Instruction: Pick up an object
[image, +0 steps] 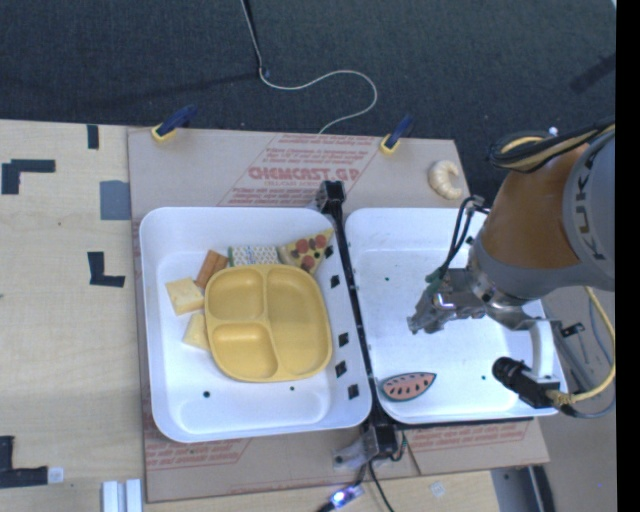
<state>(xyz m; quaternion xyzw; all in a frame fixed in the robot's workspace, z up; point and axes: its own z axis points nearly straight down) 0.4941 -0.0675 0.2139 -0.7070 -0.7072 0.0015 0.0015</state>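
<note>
A watermelon slice (408, 385) is lying near the right bin's (400, 255) front edge. The gripper (428, 318) is hovering above the bin floor, too blurred to read. The yellow tray (268, 322) is hiding the pieces under it.

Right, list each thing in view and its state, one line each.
Yellow plate: flat in left bin, upright, on top of toy foods.
Watermelon slice: lying flat, right bin front edge.
End effector: above right bin, nothing visibly held.
Croissant: outside the bins.
</note>
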